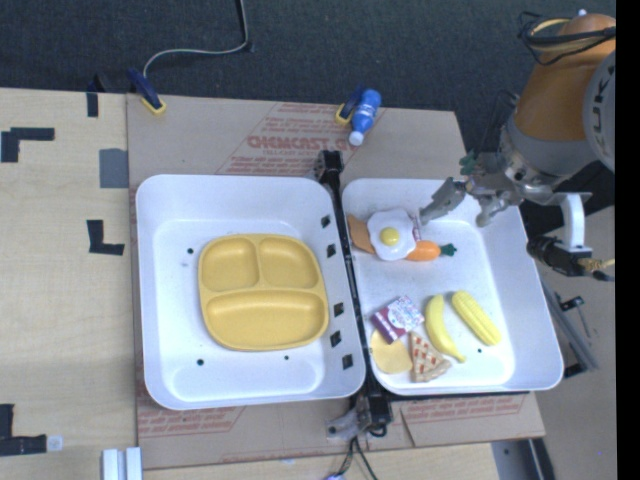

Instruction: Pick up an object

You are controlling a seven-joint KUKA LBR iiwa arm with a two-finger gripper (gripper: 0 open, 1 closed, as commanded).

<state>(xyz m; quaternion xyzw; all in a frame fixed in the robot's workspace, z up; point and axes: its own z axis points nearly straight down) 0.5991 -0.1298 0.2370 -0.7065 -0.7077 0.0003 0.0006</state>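
Two shallow white bins sit side by side on a cardboard-covered counter point(290, 148). The left bin point(165, 298) holds a yellow divided plate point(264, 292) at its centre, with bare white floor all around it. The right bin point(530, 328) holds toy food: a fried egg point(391, 236) and a carrot point(428, 251) at about 11 o'clock, and a wrapped candy point(398, 317), two bananas point(458, 324) and a pizza slice point(428, 360) crowded toward 6 o'clock, leaving open floor between the groups. The gripper point(462, 200) hangs over that bin's far edge at 12 o'clock, just beyond the egg; its fingers look slightly spread and hold nothing. A blue and white bottle point(362, 114) lies on the counter beyond the bins.
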